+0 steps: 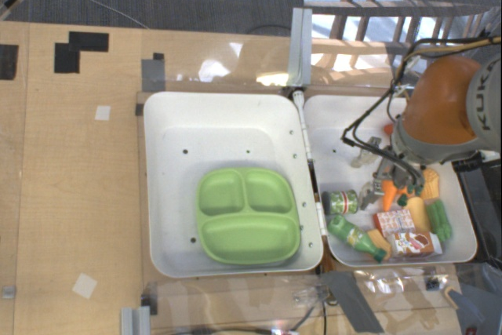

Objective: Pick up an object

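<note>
Green bottle (pixel 354 235) | lying flat, yellow cap | right bin (pixel 333 121)

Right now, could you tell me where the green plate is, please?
The green plate lies in the left bin, toward its front, across the divider from the small can.

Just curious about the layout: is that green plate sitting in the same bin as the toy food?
No, the green plate lies in the left bin, apart from the toy food.

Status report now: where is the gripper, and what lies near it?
Gripper low in right white bin, above heap of small toy groceries. Small green can and green bottle beside it. Green divided plate in left white bin.
</note>
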